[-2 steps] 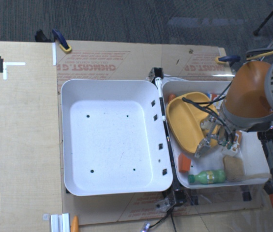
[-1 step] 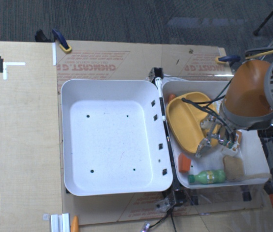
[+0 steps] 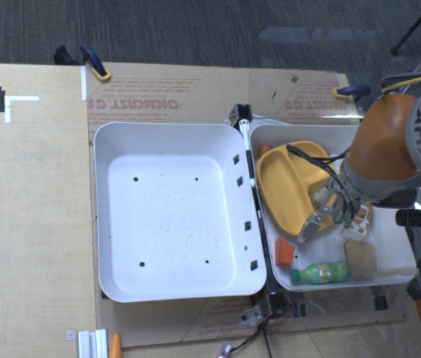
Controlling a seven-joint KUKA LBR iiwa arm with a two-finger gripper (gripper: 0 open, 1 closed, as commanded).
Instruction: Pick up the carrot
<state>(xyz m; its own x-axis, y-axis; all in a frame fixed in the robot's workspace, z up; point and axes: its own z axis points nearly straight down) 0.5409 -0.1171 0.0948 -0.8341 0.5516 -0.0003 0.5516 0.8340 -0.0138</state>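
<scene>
The carrot [image 3: 284, 253], a short orange-red piece, lies against the left wall of the right bin [image 3: 390, 274], just above a green bottle [image 3: 319, 274]. My gripper [image 3: 309, 228] hangs low inside that bin, at the lower right edge of a yellow bowl [image 3: 289, 185]. It sits a little up and to the right of the carrot, apart from it. The orange-banded wrist [image 3: 386, 144] covers the bin's right part.
A tan block [image 3: 360, 258] rests beside the bottle at the bin's front right. A small orange bit [image 3: 265, 150] peeks out behind the bowl. The left bin [image 3: 106, 200] adjoins on the left, joined by black clips [image 3: 249, 215].
</scene>
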